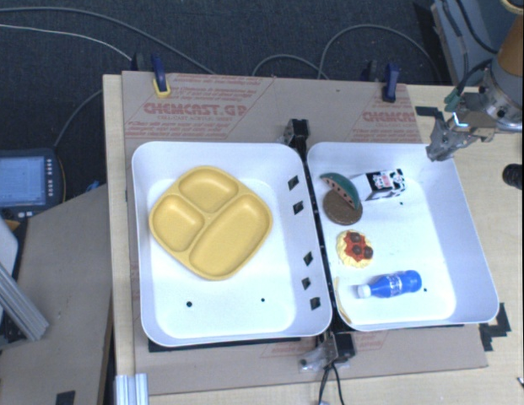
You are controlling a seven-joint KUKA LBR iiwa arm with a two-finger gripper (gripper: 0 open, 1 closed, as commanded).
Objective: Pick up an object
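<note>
On the counter [202, 99], the left bin [152, 310] carries a yellow divided plate [211, 222], lying flat a little toward the far left of that bin's floor, its three compartments bare. A row of small black clips [305, 251] runs down the seam where this bin meets the right bin [472, 260].

Taking the right bin as the landmark: just inside its left wall, toward the far end, lies a brown round piece with a green edge [339, 199]. Beside that, further from the wall, sits a small black-and-white carton [385, 183], near the bin's far rim. Nearer the front, close to the left wall, rests a small yellow pastry with red topping [354, 248]. In front of it, near the bin's front rim, a blue bottle [391, 285] lies on its side, white cap pointing toward the left wall.

The gripper [440, 146] hangs over the bin's far right corner, just at the rim, apart from every object. Nothing is visible between the fingers; how far apart they stand I cannot tell.
</note>
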